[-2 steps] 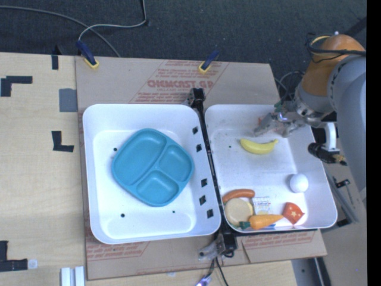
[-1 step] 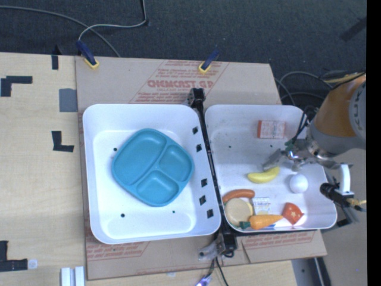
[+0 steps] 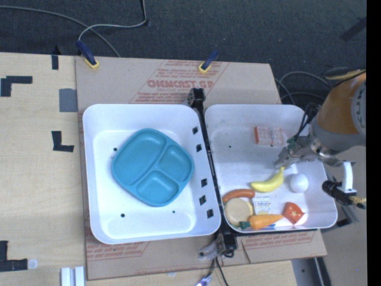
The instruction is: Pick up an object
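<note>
Banana (image 3: 268,182), yellow and curved, lies near the middle of the right bin (image 3: 238,119), its upper tip pointing toward the gripper (image 3: 290,155); I record the gripper low over that bin, just beside the banana's upper end, and I cannot tell from my feed whether it touches the fruit or how its tool stands; nothing I can see sits between its parts. Arm (image 3: 340,115), grey with its orange band, enters from the right edge of the view and hangs over the right bin's far side. Just right of the banana rests a white ball (image 3: 298,183), close to it but apart. Along the near wall of the same bin I note a cluster: a red sausage (image 3: 238,194) lying flat, a round tan disc (image 3: 238,210) just below it, an orange carrot (image 3: 265,221) along the rim, a small printed card (image 3: 261,205) between them, and a red piece (image 3: 293,212) at the near right corner. Toward the far side of that bin lies a flat packet with red print (image 3: 269,136), well apart from the cluster. Left bin (image 3: 95,177) holds a blue divided tray (image 3: 153,167), set at a slant near its centre. Both bins sit on a cardboard sheet (image 3: 172,82) on the wooden bench (image 3: 30,177); two clamps with yellow jaws (image 3: 89,57) pin the sheet's far edge.
</note>
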Controlling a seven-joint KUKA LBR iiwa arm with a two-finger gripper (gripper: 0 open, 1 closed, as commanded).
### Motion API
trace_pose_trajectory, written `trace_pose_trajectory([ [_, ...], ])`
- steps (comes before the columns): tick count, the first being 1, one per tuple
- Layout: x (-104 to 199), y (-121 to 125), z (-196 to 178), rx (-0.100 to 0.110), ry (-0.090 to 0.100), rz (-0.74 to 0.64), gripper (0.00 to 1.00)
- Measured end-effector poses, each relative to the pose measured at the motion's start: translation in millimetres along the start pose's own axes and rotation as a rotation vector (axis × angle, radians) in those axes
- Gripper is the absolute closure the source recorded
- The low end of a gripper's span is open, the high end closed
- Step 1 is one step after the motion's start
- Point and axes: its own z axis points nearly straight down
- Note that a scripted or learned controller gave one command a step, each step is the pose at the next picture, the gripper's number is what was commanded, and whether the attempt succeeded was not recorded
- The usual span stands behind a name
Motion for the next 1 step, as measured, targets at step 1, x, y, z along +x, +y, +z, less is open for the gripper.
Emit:
trace_pose_trajectory([
  [1, 86.7, 23.1, 10.5, 0.002, 0.007, -0.003, 1.0],
])
